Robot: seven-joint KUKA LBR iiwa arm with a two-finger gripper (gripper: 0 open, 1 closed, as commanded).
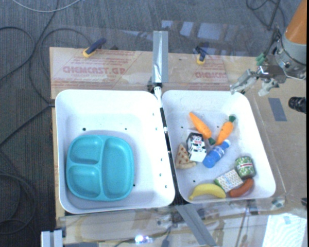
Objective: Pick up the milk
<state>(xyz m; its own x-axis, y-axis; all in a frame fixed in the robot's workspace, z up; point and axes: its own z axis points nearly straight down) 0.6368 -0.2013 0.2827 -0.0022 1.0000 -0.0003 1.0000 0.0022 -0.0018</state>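
The milk is a small white carton with black cow patches, lying in the middle of the right bin. It rests between a pizza slice and a blue bottle. My gripper hangs over the right bin's far right corner, well up and to the right of the milk. Its fingers are spread open, and nothing is between them.
Two orange carrots lie just beyond the milk. A green can, a snack box, a banana and a sausage crowd the near right corner. A teal divided plate sits in the left bin.
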